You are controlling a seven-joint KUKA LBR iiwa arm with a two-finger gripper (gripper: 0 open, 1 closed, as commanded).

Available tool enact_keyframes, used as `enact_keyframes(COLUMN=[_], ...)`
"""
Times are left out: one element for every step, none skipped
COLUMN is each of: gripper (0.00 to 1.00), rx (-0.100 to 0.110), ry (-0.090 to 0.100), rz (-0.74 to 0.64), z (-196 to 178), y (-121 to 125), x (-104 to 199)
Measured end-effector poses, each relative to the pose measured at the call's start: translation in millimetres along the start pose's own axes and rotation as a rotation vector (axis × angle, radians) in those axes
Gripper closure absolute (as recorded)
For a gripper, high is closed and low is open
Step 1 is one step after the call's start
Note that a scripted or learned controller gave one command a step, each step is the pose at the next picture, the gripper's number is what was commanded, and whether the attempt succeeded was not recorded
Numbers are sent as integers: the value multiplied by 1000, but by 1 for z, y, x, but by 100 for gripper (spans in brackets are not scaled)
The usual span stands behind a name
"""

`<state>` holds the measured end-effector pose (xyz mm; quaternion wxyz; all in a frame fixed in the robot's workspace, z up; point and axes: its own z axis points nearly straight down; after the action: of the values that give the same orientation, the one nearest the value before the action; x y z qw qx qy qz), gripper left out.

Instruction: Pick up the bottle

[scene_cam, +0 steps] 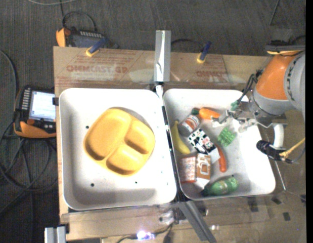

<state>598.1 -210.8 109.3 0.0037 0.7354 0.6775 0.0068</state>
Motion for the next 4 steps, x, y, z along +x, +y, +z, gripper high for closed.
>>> enact_keyframes(gripper=[0, 0, 0, 0], rx=[7, 7, 6, 3], ry=[2, 4, 3, 2], rz=[-27, -45, -102, -165], z=[17, 17, 17, 17], y=[7, 9, 7, 5], x=[2, 1, -1, -2])
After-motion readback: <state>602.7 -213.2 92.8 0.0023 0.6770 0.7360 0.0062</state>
